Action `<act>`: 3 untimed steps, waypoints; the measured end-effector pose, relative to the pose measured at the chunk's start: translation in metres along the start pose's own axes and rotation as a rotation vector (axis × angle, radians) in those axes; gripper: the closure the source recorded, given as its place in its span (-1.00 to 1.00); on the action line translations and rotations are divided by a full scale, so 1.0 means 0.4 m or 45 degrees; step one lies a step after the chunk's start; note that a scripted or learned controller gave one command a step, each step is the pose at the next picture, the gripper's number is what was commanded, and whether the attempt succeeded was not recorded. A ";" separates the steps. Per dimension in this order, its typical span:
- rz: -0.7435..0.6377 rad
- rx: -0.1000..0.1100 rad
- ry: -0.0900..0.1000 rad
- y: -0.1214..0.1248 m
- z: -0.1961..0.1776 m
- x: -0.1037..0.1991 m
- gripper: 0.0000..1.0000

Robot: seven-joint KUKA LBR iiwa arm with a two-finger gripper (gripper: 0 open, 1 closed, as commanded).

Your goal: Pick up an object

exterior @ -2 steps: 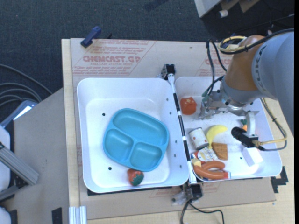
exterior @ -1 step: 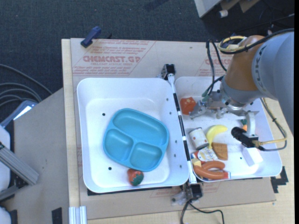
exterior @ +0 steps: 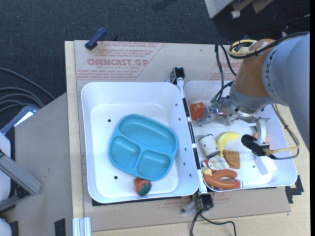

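An orange block [exterior: 198, 110] is lying in the right bin [exterior: 283, 178], near the divider, just beside the gripper [exterior: 216, 113]; whether that gripper is open or closed cannot be told. A yellow banana [exterior: 226, 139], white cylinder [exterior: 207, 144] and hot dog [exterior: 224, 177] are lying nearby. 1 blue tray [exterior: 142, 146] is sitting in the left bin [exterior: 96, 107].
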State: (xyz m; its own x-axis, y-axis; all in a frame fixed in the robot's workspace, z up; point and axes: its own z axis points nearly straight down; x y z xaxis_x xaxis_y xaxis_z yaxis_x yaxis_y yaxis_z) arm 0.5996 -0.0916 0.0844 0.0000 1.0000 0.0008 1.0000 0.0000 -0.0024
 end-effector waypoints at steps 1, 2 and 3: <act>0.000 -0.001 0.000 0.001 -0.025 0.001 1.00; 0.000 -0.001 0.000 0.001 -0.025 0.001 -1.00; 0.001 0.001 0.000 -0.007 0.000 -0.021 -1.00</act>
State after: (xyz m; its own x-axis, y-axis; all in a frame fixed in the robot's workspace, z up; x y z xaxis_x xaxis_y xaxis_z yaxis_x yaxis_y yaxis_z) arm 0.5970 -0.1000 0.0843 0.0006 1.0000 0.0008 1.0000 -0.0006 -0.0031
